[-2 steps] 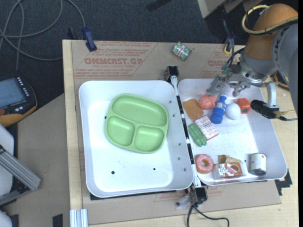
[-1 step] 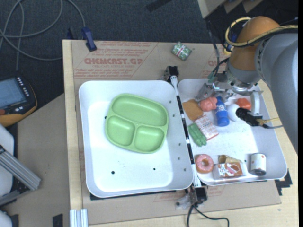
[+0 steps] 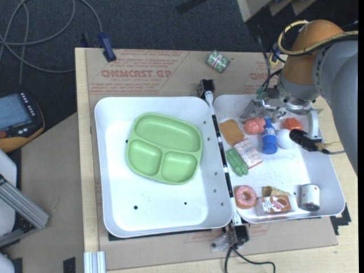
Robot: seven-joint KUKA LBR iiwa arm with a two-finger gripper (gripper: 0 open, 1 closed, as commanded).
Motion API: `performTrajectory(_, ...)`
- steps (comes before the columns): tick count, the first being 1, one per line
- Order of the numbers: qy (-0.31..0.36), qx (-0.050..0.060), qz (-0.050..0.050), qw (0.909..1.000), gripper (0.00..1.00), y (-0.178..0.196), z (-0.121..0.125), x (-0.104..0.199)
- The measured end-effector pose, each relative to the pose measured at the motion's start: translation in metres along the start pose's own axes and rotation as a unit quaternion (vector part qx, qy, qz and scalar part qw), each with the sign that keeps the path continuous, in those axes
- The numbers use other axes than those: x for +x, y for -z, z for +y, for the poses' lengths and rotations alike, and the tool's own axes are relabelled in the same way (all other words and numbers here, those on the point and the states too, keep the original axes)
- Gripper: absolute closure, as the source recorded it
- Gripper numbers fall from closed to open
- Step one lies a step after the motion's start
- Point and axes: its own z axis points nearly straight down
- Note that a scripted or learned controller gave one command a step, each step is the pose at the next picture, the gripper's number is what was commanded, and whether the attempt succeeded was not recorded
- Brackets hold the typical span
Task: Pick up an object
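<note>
Bench: brown board (image 3: 142,67) under two white bins side by side.
Left bin: a white bin (image 3: 114,169) carrying a green divided plate (image 3: 165,147) with three wells, set toward its upper middle.
Between the bins: a black clip (image 3: 206,86) at the top of the seam.
Above the bins: a small green-and-white wrapped thing (image 3: 218,61) lying on the board, well apart from everything else.
Right bin: the right bin (image 3: 335,181) is the crowded one — tan slab (image 3: 231,131) near its left wall, green packet (image 3: 236,161) just below, a white-and-red pack (image 3: 248,151) touching it.
Lower row: pink-iced doughnut (image 3: 245,197), then a small printed carton (image 3: 276,202), then a silver can (image 3: 309,195) on its side.
Upper middle: red-orange lump (image 3: 255,125), blue bottle (image 3: 269,140), white ball (image 3: 283,140), an orange piece (image 3: 291,123) — all bunched close.
Claw: the gripper (image 3: 272,114) is down over that bunch, right by the red-orange lump; cannot tell how it stands or whether it has anything.
Arm: grey arm (image 3: 341,67) with an orange band coming in from the right.
</note>
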Motion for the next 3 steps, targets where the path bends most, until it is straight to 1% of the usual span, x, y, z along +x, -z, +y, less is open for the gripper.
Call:
performTrajectory(1, 0.000, -0.001, 0.000, 1.0000, 1.00, 0.011, 0.001, 0.000)
performTrajectory(2, 0.000, -0.001, -0.001, 1.0000, 1.00, 0.101, 0.001, -0.062)
performTrajectory(3, 0.000, 0.000, 0.000, 1.0000, 0.00, 0.100, 0.000, -0.061)
